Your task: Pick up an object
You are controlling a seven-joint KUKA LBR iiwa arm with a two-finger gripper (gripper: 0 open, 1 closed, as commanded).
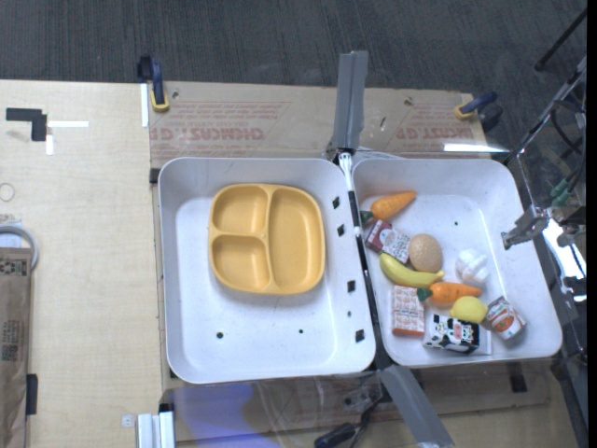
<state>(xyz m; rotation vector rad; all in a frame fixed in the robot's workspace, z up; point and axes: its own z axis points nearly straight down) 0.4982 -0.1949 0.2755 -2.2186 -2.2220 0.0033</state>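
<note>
Looking down on the bench, the action is all in the right-hand shallow white bin [522,215], where a heap of toy groceries sits toward its near side. The left white bin [187,343] carries a yellow plastic plate with three compartments [269,239], lying flat in the middle.

Which one to pick up? The far orange plastic carrot [393,203] looks the best bet to me: it lies apart from the pile, near the bin's far left corner, with bare floor round it. Probably hollow, light and stiff, a bit slick, so a grip across its thicker middle should hold better than at the tapering tip.

The yellow plastic banana [409,273] is wedged just beside a round tan ball-like toy [426,251] and a small red-and-white packet [389,241], touching or nearly so. Crowded. The second orange carrot [453,291], a yellow lemon-shaped toy [469,308], a black-and-white carton [454,333], a flat orange-red box [407,310] and a small red tin [505,319] are packed along the near side; boxes there would be light but wide for fingers.

The claw [522,231] hangs at the bin's right wall, over the rim; whether it stands wide or narrow, I cannot tell.
</note>
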